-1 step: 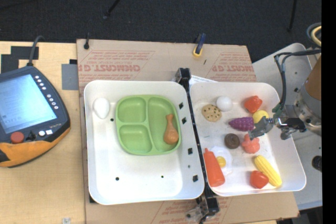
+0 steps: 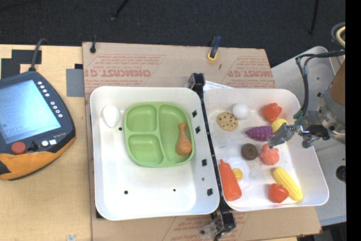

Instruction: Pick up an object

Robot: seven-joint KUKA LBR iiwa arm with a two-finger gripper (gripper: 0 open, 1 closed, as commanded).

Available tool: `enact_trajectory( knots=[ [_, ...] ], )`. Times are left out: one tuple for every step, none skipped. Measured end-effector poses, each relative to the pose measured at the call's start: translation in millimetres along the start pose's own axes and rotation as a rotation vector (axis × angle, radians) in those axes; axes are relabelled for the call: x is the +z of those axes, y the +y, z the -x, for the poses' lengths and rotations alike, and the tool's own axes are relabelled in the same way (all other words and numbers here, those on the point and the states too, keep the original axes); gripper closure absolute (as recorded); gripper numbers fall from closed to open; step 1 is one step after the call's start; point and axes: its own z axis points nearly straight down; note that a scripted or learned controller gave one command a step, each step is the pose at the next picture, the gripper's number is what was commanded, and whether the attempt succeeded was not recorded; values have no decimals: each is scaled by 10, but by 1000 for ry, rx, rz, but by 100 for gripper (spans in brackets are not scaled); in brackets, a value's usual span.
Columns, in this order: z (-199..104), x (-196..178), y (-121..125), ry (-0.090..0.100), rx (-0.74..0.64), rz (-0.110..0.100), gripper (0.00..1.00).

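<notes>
The bench (image 2: pixel 34 200) carries a cardboard sheet (image 2: pixel 169 65) with two white bins side by side. The left bin (image 2: pixel 146 189) holds a green divided plate (image 2: pixel 149 135) with a toy drumstick (image 2: pixel 183 139) in its right compartment, and a white egg (image 2: pixel 110 115) just beside the plate. The right bin (image 2: pixel 307 169) holds the toy food: an orange bottle (image 2: pixel 229 179), a corn cob (image 2: pixel 287 182), purple grapes (image 2: pixel 259 133), a cookie (image 2: pixel 227 121), a white ball (image 2: pixel 241 111) and red peppers (one near each end). The jaws (image 2: pixel 280 137) reach in from the right, above a pink toy (image 2: pixel 269 155); whether they are open or closed I cannot tell.
</notes>
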Motion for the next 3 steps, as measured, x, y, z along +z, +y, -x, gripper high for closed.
enact_trajectory(
  knots=[
    [-70,473,69,2,-3,-4,0],
    [-49,1076,134,2,-1,-6,0],
    [-138,1559,143,3,4,-5,0]
  ],
)
